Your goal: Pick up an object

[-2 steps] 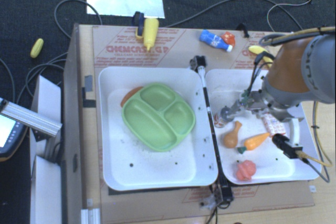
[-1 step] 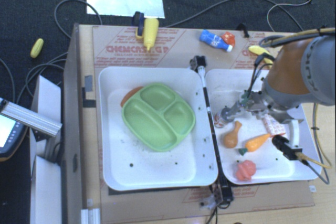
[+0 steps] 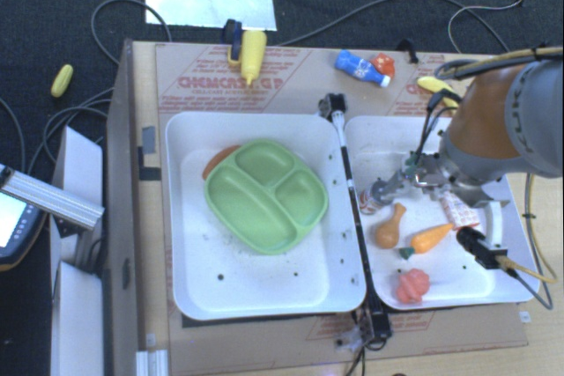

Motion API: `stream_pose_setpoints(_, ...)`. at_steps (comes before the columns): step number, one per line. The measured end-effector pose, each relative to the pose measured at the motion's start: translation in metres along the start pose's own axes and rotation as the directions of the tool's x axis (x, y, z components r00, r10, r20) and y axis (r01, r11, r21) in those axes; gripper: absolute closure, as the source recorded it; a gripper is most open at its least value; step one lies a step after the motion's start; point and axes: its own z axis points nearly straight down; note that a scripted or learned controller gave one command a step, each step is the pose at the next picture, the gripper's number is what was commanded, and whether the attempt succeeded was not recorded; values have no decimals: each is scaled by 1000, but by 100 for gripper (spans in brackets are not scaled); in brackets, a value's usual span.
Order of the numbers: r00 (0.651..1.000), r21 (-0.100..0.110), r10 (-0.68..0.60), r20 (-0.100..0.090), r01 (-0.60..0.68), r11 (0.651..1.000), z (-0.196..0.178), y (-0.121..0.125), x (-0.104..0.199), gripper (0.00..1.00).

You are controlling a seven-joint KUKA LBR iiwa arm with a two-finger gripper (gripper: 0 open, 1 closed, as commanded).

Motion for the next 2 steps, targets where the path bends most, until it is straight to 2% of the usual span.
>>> stream_pose_setpoints(2,1000,-1,0,0,0,1000,0,0,0,0)
